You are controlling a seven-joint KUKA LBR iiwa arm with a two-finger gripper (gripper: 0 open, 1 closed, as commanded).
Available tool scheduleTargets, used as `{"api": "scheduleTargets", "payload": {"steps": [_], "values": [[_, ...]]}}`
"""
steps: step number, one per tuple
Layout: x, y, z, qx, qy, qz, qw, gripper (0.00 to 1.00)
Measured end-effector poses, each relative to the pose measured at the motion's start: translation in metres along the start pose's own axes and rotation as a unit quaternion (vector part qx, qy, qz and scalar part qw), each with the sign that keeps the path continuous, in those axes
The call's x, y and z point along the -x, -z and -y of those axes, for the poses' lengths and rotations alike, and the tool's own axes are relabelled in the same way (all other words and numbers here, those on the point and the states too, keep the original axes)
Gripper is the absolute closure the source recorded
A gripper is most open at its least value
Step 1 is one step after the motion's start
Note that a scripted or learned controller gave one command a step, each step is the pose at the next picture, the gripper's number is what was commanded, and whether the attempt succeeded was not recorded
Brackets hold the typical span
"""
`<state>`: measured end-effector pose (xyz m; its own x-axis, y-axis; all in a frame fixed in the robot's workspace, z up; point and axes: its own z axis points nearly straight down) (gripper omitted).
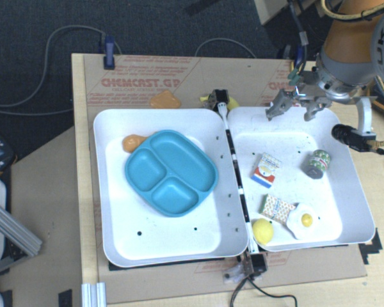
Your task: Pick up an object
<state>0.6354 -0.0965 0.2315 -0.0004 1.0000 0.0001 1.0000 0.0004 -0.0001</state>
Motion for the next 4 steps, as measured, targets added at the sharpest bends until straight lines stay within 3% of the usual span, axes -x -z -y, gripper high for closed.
{"api": "scheduleTargets", "payload": {"steps": [1, 2, 4], "values": [[0.068, -0.047, -0.031, 0.001, -0.003, 0.002, 1.0, 0.0], [0.121, -0.079, -0.03, 0.0, -0.002, 0.002, 1.0, 0.0], [0.125, -0.058, -0.032, 0.002, 0.0, 0.001, 1.0, 0.0]]}}
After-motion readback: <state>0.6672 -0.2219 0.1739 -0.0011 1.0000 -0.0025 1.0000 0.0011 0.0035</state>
